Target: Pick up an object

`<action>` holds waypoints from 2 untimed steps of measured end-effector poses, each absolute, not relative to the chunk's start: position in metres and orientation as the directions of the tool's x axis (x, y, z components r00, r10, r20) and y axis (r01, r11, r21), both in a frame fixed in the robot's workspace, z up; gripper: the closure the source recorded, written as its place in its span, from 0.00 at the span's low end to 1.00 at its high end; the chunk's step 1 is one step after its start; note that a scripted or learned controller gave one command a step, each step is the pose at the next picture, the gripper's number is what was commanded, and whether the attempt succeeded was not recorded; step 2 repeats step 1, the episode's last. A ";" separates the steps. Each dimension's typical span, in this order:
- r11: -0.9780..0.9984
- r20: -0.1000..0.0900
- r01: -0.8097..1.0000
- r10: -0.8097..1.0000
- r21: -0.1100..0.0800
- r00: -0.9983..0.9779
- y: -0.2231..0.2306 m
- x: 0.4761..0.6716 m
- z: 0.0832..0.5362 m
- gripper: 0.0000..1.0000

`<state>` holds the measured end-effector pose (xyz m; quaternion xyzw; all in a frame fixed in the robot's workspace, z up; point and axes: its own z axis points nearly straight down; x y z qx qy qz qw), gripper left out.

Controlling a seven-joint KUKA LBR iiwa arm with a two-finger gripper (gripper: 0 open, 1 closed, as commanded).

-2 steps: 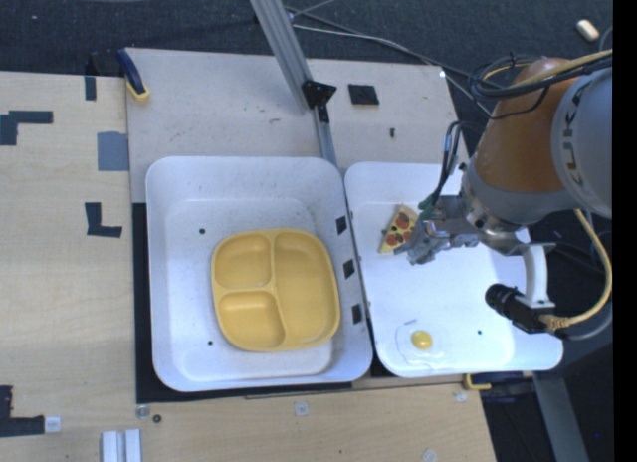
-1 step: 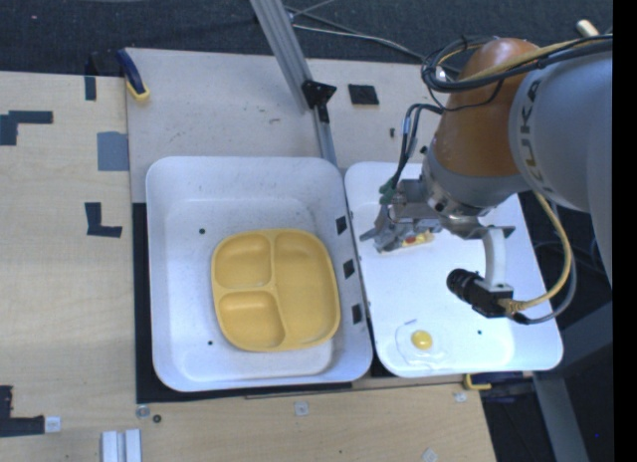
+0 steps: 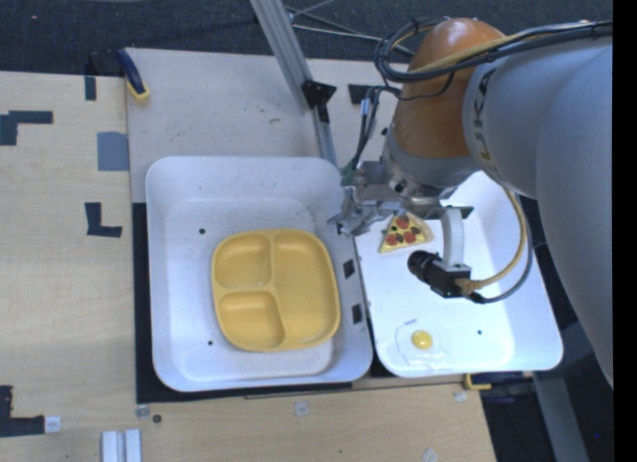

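Yellow on white first: one plate (image 3: pixel 276 288), split into three compartments, sitting in the left bin (image 3: pixel 174 251) toward its near right corner. Alongside, in the right bin (image 3: pixel 518 321), one pizza slice (image 3: pixel 403 233) close to the left wall and toward the far end. Also one egg (image 3: pixel 421 340) by the near edge, well apart from the slice. Two bins, then, and three loose things in all; nothing stacked.

Poised at the seam between the bins: the gripper (image 3: pixel 356 213), over the right bin's left wall, just beside the slice's left corner. Open or closed: cannot tell from this angle, with the wrist in the way. Nothing visibly held. Height above the bin floor not readable either.

Judged as the reach step, with no grasp yet made. Likeliest target: the slice, being nearest. Calls next for a small shift toward the right bin's middle to centre over the slice. Then a straight descent and a close across its narrower width. Worth minding the wall: too close to it, and could pinch the rim instead of the toy. Flat and thin, so likely to slip out unless taken low, near the floor. Egg looks flatter still, so probably harder; plate wide, probably graspable only at its rim.
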<state>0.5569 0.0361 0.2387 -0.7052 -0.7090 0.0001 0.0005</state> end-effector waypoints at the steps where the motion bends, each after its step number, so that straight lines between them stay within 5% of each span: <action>1: 0.006 0.000 1.000 1.000 -0.003 -0.006 0.086 0.569 0.222 1.00; 2: 0.006 0.000 1.000 1.000 -0.003 -0.006 0.086 0.569 0.222 1.00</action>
